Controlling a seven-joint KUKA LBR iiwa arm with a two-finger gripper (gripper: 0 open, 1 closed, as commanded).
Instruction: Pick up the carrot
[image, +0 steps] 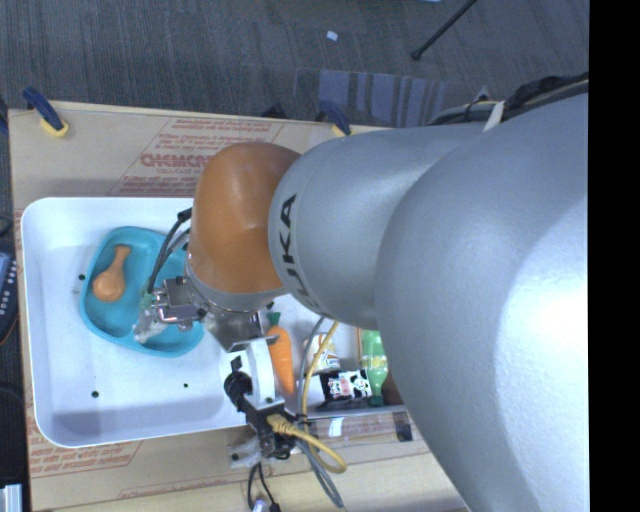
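Observation:
The carrot (283, 362) is a short orange piece lying lengthwise by the right wall of the left bin (60, 400), just below the arm's orange wrist band. My gripper (163, 312) hangs over the right edge of a blue dish (125, 310) in that bin, to the left of the carrot and apart from it. The big grey arm hides the carrot's upper end and most of the right bin.
A tan pear-shaped piece (110, 278) lies in the blue dish. A green item (372, 350) and a small black-and-white box (345, 384) sit right of the carrot. Cables (285, 435) hang at the front edge. Blue clamps (45, 112) grip the board's back.

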